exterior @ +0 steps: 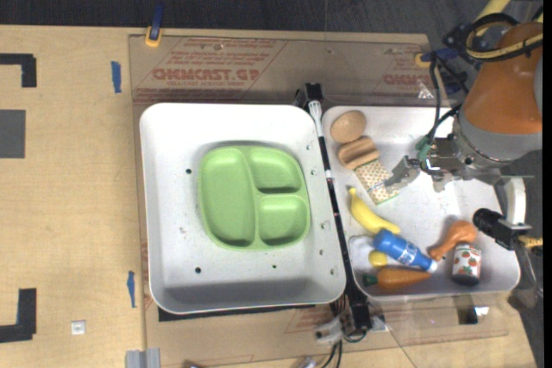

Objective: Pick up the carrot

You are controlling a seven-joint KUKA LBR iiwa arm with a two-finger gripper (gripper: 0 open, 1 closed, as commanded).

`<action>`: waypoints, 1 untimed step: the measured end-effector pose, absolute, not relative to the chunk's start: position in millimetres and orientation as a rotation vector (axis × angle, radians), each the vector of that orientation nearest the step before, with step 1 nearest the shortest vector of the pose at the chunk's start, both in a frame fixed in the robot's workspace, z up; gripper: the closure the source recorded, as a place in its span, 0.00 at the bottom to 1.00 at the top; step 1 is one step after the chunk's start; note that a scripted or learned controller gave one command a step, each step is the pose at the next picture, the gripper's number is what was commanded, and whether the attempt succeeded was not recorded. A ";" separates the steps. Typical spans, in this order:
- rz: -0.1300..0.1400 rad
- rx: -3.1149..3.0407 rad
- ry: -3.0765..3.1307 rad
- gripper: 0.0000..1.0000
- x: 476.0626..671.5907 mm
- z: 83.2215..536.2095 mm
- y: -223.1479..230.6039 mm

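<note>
Orange is what you want, and the carrot point(402, 277) lies at the near edge of the right bin point(500, 276), on its side, touching the blue bottle point(402, 252) just above it. A second orange piece point(454, 236) sits a little to its right, beside a small can point(467, 264) with a red and white label; the printing on that label is too small to read. You will also see a banana point(372, 216) above the bottle, and at the far end of the bin a round bun point(348, 126), a brown loaf-like piece point(358, 152) and a speckled wafer-like piece point(376, 177).

The gripper point(405, 172) hangs over the middle of the right bin, just beside the wafer and well apart from the carrot. I cannot tell you how its fingers stand; nothing shows between them.

The left bin point(168, 142) bears a green divided plate point(254, 196). Behind both bins, the cardboard point(207, 65) carries red print, too faint to make out.
</note>
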State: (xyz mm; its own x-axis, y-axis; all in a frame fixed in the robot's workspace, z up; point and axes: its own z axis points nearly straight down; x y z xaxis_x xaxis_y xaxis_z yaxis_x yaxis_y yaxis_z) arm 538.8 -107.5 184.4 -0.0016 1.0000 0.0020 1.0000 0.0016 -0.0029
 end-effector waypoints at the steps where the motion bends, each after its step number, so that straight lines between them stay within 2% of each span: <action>1: 0.008 -2.201 -2.234 0.00 524.6 158.5 -177.3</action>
State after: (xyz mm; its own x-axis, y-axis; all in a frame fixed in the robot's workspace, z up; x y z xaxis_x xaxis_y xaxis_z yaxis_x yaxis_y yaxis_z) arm 524.6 -177.3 158.5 -0.0152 0.9999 0.0005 0.9999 0.0152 -0.0076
